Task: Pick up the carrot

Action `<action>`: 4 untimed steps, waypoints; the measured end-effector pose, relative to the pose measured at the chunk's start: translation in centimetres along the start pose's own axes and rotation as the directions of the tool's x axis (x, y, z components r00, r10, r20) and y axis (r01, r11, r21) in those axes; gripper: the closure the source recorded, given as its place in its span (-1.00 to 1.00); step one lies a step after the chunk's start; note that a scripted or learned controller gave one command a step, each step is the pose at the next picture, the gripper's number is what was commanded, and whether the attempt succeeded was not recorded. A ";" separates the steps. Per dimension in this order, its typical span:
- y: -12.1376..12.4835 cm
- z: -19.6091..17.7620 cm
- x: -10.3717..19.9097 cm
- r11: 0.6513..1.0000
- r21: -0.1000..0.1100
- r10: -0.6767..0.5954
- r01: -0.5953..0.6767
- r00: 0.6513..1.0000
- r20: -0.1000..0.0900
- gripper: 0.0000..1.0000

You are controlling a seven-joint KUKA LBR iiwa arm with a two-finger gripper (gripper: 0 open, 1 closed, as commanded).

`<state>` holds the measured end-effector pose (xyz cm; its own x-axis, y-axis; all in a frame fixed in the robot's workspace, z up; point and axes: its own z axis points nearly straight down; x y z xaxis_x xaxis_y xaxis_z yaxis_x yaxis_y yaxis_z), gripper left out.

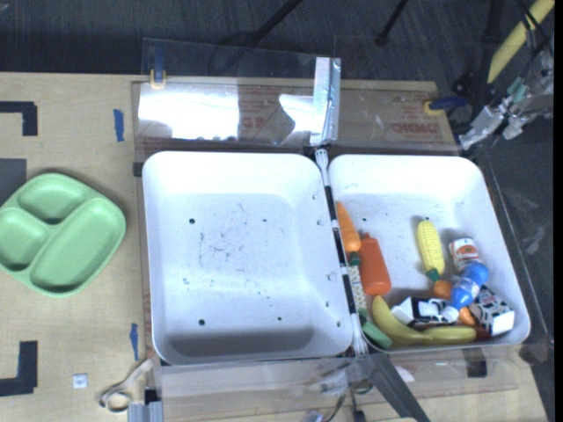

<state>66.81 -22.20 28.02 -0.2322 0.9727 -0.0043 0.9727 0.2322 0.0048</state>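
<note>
Camera view shows you the carrot (348, 229) along the right bin's (405, 176) left wall, long axis running far-to-near beside the orange bottle (376, 267); jaw state you cannot tell.

Banana (413, 328) partly hidden under small toys; green plate (57, 233) cut by left edge.

1. I work in a robotics lab, not a home: my bench (70, 104) is bare plywood marked with black and blue tape.
2. Two white bins (237, 253) sit fixed side by side behind clear plastic guards (237, 86).
3. Stand legs (405, 7) and loose cables (519, 42) cross dark carpet behind.
</note>
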 end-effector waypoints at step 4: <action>0.0 0.0 0.0 1.000 0.000 0.000 0.000 1.000 0.000 -1.00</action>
<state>66.81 -22.20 28.02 -0.2322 0.9727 -0.0043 0.9727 0.2322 0.0048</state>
